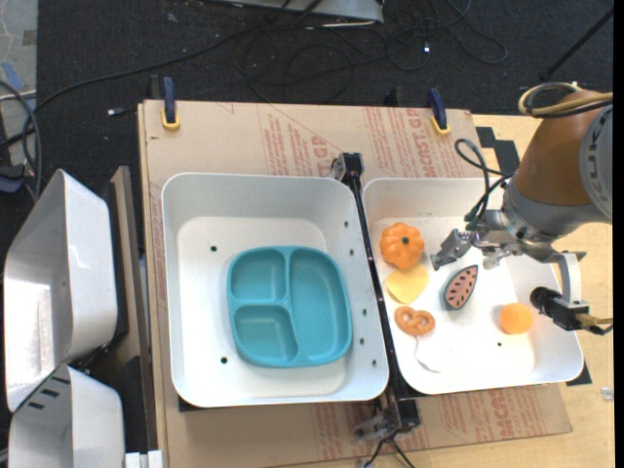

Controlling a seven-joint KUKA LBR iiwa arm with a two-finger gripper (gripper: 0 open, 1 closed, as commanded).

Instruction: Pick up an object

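In the right bin [546, 364] lie a small orange pumpkin [402, 245], a pale yellow wedge [408, 285], a brown pretzel [414, 321], a watermelon slice [460, 288] and an orange ball [515, 318]. My gripper [471, 253] hangs over the middle of this bin, just above the watermelon slice and to the right of the pumpkin. Its fingers are spread open with nothing between them.
The left bin [195, 261] holds a teal divided plate [289, 306]. A black divider bar [363, 252] runs between the two bins. The grey and orange arm [561, 178] comes in over the right bin's far right corner. Cables lie on the floor behind the bench.
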